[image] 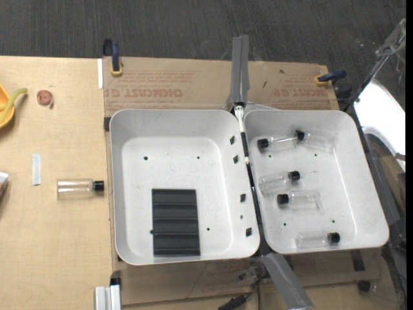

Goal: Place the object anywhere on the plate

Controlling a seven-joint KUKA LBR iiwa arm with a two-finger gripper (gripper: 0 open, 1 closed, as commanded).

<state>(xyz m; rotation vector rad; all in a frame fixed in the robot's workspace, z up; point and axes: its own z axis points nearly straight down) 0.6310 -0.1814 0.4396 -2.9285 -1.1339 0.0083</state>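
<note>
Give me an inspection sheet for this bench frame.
Surface: wooden bench, cardboard under two white bins.
Job's things: black ridged plate in left bin; four clear black-capped vials lying in right bin.
Clutter: a fifth vial on the bench, a small red disc, a yellow item at the left edge.
Grippers: nothing seen.
Cables: nothing seen.
Surroundings: clamps on the cardboard, dark floor.

Two white bins [122,173] are sitting on tan board. A black ribbed plate [175,222] is showing dark stripes at six o'clock; clear vials [281,141] are wearing black caps.
</note>
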